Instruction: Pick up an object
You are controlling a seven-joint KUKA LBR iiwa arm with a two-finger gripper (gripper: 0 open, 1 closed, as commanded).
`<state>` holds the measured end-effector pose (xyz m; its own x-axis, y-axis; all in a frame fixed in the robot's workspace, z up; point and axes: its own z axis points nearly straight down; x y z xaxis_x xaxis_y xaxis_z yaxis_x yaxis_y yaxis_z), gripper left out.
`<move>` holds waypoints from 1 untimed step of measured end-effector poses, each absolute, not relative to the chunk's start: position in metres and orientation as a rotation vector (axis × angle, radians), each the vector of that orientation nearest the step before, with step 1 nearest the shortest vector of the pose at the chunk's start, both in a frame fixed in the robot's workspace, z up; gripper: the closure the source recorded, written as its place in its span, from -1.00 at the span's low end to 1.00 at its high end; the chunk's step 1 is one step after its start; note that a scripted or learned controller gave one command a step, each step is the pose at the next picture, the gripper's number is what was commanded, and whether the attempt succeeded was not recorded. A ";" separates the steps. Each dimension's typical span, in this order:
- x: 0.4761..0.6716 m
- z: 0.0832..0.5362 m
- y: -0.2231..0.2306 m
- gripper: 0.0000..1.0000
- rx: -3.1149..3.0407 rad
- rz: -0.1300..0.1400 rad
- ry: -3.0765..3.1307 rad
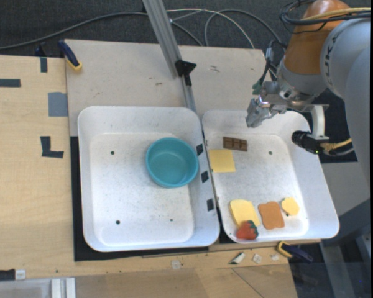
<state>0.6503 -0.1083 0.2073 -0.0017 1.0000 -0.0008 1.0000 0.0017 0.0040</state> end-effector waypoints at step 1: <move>0.627 0.201 -0.055 1.00 2.218 -0.002 2.230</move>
